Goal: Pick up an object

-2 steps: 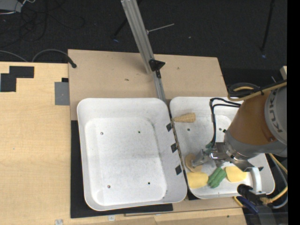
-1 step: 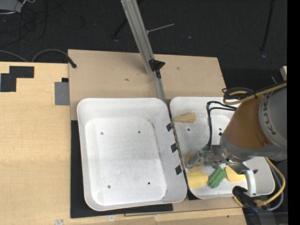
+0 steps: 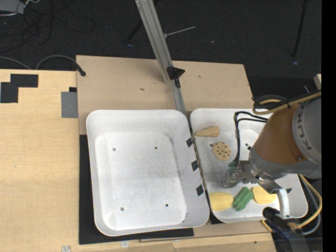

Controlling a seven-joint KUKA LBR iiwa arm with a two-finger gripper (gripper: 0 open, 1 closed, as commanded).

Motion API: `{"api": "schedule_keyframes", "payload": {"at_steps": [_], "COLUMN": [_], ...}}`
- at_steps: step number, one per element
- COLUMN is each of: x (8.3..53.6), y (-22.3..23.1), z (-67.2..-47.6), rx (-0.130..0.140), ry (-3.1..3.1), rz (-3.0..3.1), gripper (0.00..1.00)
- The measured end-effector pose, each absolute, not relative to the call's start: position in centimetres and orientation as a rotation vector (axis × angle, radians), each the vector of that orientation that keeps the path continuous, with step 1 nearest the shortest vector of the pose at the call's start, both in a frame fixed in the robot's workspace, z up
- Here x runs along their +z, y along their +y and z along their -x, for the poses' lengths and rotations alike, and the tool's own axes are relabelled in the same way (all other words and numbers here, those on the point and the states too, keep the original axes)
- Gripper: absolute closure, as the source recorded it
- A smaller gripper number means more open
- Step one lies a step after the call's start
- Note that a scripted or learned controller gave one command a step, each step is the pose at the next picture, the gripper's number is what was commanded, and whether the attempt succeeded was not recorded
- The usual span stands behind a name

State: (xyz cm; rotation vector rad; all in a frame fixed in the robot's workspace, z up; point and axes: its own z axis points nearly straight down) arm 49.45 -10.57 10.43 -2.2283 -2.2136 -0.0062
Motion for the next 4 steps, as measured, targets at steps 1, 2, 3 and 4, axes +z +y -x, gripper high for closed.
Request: {"api": "schedule_keyframes", "payload": {"at_steps": [1,2,3,4], "x": [16.0,20.9,26.9,26.9], "y": [-9.9,-9.2,-9.1,-4.7], "z": [-50.2,-49.6,-49.0,-49.7], "rx": [-0.003,-0.002,-0.004,0.002], "ry": [-2.224,-2.223,-2.224,-2.223], "rz": [2.221,2.221,2.222,2.217], "gripper": [1.00,1.00,1.00,1.00]}}
